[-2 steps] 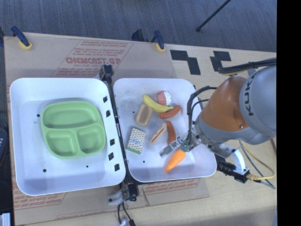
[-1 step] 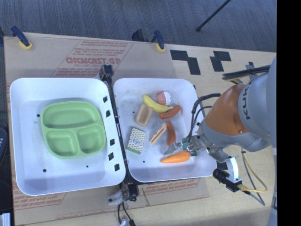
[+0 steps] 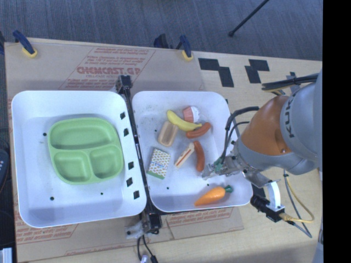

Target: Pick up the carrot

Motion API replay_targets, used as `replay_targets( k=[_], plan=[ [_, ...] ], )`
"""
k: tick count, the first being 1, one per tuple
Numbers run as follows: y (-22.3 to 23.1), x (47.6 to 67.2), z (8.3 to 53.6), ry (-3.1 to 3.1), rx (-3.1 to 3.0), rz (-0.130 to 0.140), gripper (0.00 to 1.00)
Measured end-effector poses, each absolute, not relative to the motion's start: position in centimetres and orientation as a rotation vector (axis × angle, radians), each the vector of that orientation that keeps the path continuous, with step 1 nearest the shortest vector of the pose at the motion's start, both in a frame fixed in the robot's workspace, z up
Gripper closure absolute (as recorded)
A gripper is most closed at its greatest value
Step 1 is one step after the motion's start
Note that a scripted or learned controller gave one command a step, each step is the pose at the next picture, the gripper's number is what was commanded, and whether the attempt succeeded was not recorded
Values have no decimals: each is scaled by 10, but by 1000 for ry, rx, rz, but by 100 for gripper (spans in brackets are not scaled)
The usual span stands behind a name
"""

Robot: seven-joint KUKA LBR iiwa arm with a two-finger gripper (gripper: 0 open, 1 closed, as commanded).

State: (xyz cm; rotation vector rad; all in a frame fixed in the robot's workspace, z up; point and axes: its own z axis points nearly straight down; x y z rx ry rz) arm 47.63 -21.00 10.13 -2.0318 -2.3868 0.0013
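Note:
The orange carrot [image 3: 210, 196] with a green top lies near the front right corner of the right bin [image 3: 143, 147], pointing left. My gripper [image 3: 210, 171] hangs at the bin's right side, just above and behind the carrot and a little apart from it. It sits close to the lower end of a red sausage [image 3: 199, 155]. The view is too small to show how the gripper stands.
The right bin also holds a banana [image 3: 181, 120], a second sausage [image 3: 198, 130], a bun [image 3: 167, 133], a sandwich wedge [image 3: 184, 156], a red-and-white piece [image 3: 191, 113] and a small green box [image 3: 159, 163]. A green divided plate [image 3: 85, 148] fills the left bin [image 3: 27, 201].

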Motion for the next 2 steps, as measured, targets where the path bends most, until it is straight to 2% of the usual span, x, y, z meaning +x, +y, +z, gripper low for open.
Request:
replay_targets(
  k=[1, 2],
  plan=[
    [-210, 476, 101, -2387, -2032, 1, 0],
    [-210, 476, 91, -2753, -1504, 0, 0]
  ],
)
